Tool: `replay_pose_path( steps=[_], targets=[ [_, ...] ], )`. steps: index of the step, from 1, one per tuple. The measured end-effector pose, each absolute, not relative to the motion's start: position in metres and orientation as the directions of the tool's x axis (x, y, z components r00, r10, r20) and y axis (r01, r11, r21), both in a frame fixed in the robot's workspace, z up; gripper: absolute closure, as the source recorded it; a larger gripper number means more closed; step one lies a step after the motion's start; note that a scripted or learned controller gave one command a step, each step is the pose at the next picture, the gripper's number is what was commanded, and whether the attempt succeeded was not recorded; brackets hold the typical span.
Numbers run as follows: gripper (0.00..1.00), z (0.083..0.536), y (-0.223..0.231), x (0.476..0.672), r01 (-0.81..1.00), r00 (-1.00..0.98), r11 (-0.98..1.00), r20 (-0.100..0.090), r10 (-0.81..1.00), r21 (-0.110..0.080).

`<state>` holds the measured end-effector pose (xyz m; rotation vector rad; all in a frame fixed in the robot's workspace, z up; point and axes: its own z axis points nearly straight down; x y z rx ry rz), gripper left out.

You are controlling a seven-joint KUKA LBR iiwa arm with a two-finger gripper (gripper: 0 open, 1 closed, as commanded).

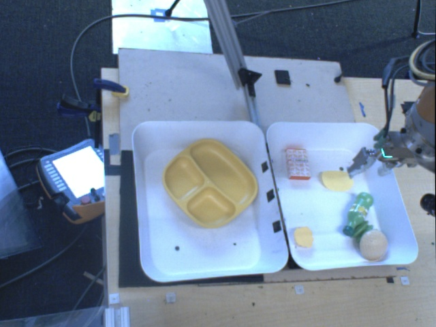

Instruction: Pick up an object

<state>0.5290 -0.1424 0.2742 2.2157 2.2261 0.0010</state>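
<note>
My claw [362, 161] hangs over the right bin [409, 251], apparently lined up for a grab.
Its grip I cannot tell; the yellow piece [336, 180] lies just at its eight o'clock, untouched.

No text, brand, number or sign can be read. Rows of small marks are seen on the orange packet [298, 163] in the right bin [407, 251], but they are too blurred to be made out. The lit pendant screen [73, 169] appears blank white.
</note>
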Motion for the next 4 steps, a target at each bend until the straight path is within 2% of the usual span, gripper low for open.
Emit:
replay_pose_path(
  steps=[1,2,3,4],
  targets=[
    [0.0,0.275,-0.142,0.529,1.0,-0.005,0.005,0.0,1.0,0.002],
    [0.0,0.212,-0.141,0.529,1.0,-0.001,0.001,0.001,1.0,-0.004],
    [0.0,0.169,-0.143,0.526,1.0,-0.001,0.001,0.0,1.0,-0.002],
    [0.0,0.106,-0.145,0.526,1.0,-0.001,0.001,0.001,1.0,-0.003]
  ],
)
